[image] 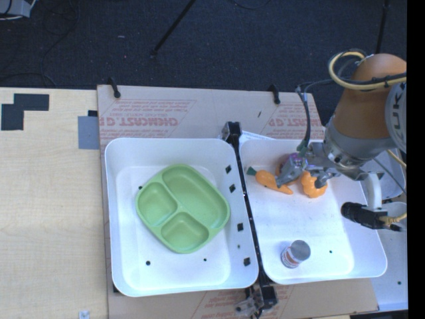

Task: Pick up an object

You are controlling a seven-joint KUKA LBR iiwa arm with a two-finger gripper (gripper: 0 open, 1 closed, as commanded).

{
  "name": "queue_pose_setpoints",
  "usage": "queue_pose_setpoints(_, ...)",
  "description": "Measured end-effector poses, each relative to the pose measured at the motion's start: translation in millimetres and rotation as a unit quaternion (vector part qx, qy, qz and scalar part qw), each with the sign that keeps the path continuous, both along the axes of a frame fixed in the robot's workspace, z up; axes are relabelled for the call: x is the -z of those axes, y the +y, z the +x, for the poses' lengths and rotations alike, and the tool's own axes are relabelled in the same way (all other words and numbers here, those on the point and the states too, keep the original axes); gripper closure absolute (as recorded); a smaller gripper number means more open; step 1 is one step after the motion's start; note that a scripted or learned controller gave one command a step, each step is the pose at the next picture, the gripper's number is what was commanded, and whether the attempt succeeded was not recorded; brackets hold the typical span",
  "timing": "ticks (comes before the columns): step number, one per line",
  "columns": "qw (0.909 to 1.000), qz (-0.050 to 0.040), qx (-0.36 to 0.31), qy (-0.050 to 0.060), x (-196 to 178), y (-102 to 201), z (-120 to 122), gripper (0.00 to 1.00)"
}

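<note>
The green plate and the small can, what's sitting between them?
The black divider where the two bins meet; otherwise bare white bin floor, between green plate and can, in the camera view.

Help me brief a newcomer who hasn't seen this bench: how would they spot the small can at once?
Look in the right bin, the one the arm reaches into. Near its front edge lies the small can, alone. Its silver top and cylinder shape set it apart from the orange toys farther back by the gripper.
</note>
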State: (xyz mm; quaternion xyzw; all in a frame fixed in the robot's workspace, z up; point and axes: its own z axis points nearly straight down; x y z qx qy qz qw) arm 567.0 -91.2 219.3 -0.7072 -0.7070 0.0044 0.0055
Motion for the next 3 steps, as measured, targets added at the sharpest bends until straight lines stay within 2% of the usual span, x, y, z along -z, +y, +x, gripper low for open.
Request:
queue_pose_setpoints(1, 1.0000, -0.0008, -0.001, -0.006, -6.4, -0.3, 2.6, 0.00)
queue_pose_setpoints(2, 1.0000, -0.0001, 0.000, -0.003, 49.7, -5.2, -6.9, 0.00)
queue_pose_setpoints(3, 1.0000, 0.0002, 0.001, -0.003, 98.4, 2.7, -4.7, 0.00)
